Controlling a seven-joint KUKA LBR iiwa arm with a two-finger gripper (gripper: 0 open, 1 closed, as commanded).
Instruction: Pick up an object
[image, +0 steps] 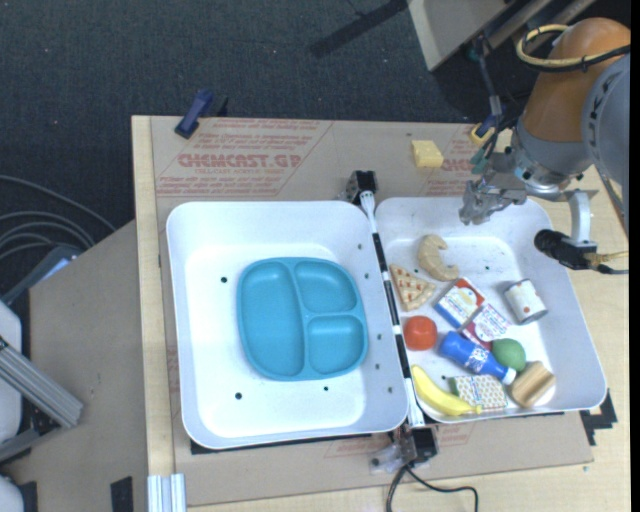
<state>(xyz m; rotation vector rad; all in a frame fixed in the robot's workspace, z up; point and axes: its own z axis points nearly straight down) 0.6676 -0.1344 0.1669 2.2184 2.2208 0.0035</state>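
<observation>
My gripper (481, 206) hangs over the back edge of the right bin (570, 310), with nothing visibly in it. In that bin lie a tan curved pastry (435, 257), a pizza slice (410, 287), a red tomato (421, 332), two red-and-white cartons (460, 303), a blue bottle (470, 355), a green ball (509, 352), a silver can (523, 300), a banana (440, 395) and a bread roll (533, 383). The pastry is the nearest item, a short way to the front left of the gripper.
The left bin (200, 260) holds a blue divided plate (300, 317). A yellow block (427, 153) and a blue object (193, 115) lie on the bench behind the bins. A ridge with clips (380, 270) separates the two bins.
</observation>
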